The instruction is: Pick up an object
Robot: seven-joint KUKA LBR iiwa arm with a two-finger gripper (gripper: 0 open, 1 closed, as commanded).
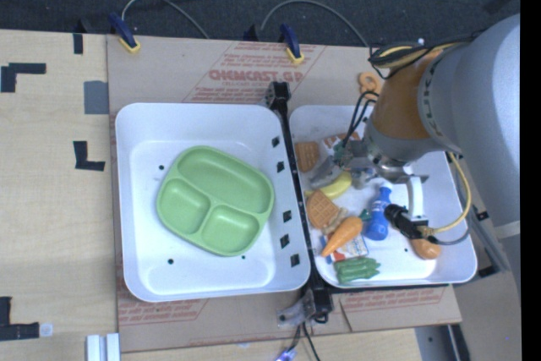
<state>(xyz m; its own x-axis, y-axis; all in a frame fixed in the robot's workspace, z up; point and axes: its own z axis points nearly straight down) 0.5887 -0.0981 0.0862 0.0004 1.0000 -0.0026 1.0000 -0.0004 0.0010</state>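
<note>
Near edge of right bin: green bean pod, toy carrot, cracker, blue piece. Mid: gripper low over yellow toy, likely target. Grip state: cannot tell. Left bin: green divided plate, kept apart. Beyond: clamps pinning cardboard to bench.

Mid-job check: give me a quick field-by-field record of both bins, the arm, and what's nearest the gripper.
left bin: green divided plate, lying flat
right bin: cluttered with small toy items
items seen: orange carrot, green vegetable, yellow piece, blue item, waffle-like cracker
arm: reaching in over the right bin
gripper: low among the items near the yellow piece; grasp not discernible
</note>
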